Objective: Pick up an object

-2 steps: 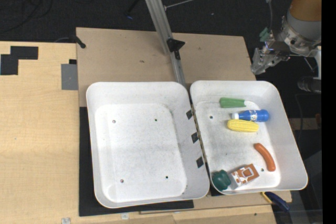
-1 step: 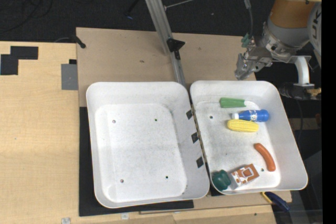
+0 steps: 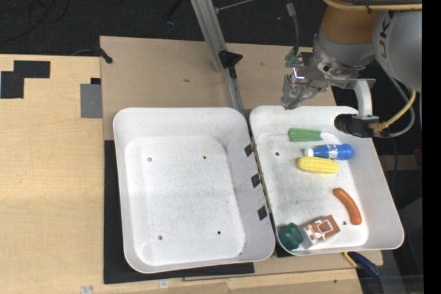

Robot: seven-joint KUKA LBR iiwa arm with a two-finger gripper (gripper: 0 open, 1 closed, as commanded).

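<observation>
Approach step: the two-finger hand (image 3: 295, 94) is hovering above the right white bin's (image 3: 386, 217) far rim, grip state not discernible, carrying nothing visible; nearest candidate, a green oblong plastic piece (image 3: 304, 135), is lying just below-right, calling for descent.

arm (image 3: 386, 17) comes in from the upper right, grey links with a big orange band bulging above the wrist, wrist bent down and pointing toward the right bin (image 3: 386, 231); claw (image 3: 295, 98) hangs at the end of the wrist just above the bin's far rim near its far-left corner, tips pointing down, nothing seen between them; finger spacing too small and dark to tell; black cable loops off the wrist on the side away from the bin's left edge, yellow cable arcs over the orange band
</observation>
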